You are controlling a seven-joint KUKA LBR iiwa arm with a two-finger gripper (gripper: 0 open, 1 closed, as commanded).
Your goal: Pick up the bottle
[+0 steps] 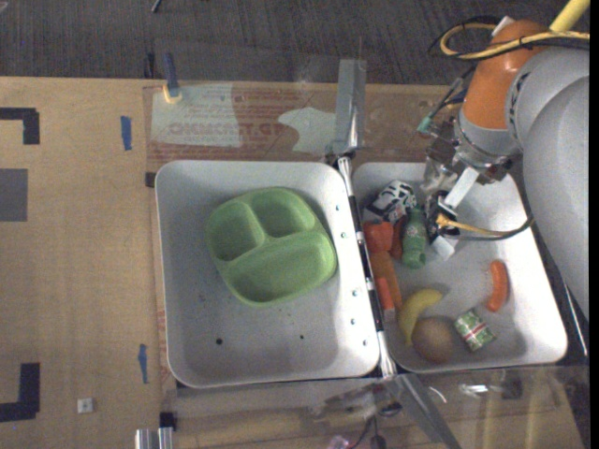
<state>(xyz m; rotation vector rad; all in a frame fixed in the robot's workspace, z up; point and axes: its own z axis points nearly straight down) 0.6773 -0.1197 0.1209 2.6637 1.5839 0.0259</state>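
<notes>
- The green bottle (414,238) lies in the right bin (543,344), near its left wall, beside a carrot (382,251).
- The end effector (440,221) hovers just right of it; whether it is spread, I cannot tell.
- Judged step: the approach. Next: centre over the bottle, descend.
- Cardboard lettering (208,131) behind the bins is unreadable.

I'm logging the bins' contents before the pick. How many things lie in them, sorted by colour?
Green: 3, the plate, the bottle and a small can
Orange: 2, a carrot and a sausage-shaped piece
Yellow: 1, a banana
Brown: 1, a round fruit
Black-and-white: 1, a toy
Total: 8
</notes>
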